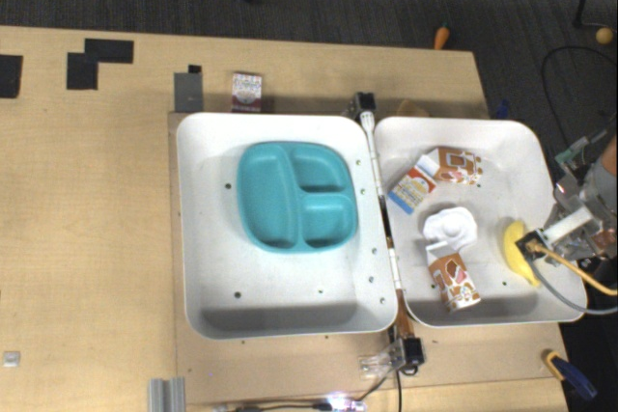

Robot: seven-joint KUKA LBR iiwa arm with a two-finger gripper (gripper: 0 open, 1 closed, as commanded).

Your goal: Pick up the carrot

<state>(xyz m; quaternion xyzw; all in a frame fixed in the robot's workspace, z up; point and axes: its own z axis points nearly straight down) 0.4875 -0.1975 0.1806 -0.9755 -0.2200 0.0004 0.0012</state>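
Presently: gripper (pixel 566 234) is held over right bin (pixel 483 125) rim, just beside yellow fruit (pixel 519 253), presumably staged for a pick; grip state cannot be told.

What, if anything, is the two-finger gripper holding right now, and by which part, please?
It cannot be told. The grey two-finger gripper sits at the right rim of the right white bin, beside the yellow banana-shaped object, but no object shows between its fingers.

Cartons (pixel 452 281) and banana (pixel 519 254) crowd the right bin (pixel 521 142); its far corner lies open.
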